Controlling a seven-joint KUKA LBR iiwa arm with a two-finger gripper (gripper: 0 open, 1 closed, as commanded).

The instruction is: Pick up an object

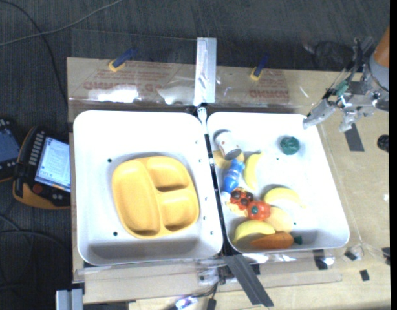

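Objects that could be picked are gathered in the right-hand bin (328,173) of the camera view, while the left-hand bin (88,173) is taken up by a yellow divided tray (156,194). The gripper (331,119) is seen at the far right corner of the right-hand bin, over its rim and not over its floor; its two pale fingers (315,116) are judged to be spread apart, and nothing is seen between them. The nearest item is a small teal round object (289,145), which lies alone on the white floor, down and to the view's left of the gripper and well apart from the other items. Being round, it offers no long axis to be matched by the wrist. Farther off, along the wall between the bins, a small jar (227,144) and a blue bottle (233,173) are found, with a pale yellow banana-like piece (252,170) just beside the bottle. Toward the near edge a red toy (247,202), a yellow and white piece (280,197), a yellow fruit (253,230) and an orange carrot-like piece (273,241) are crowded together, touching or nearly so. A short move inward over the bin and then down is judged to be needed for the teal object, and the crowded cluster is judged the harder target.
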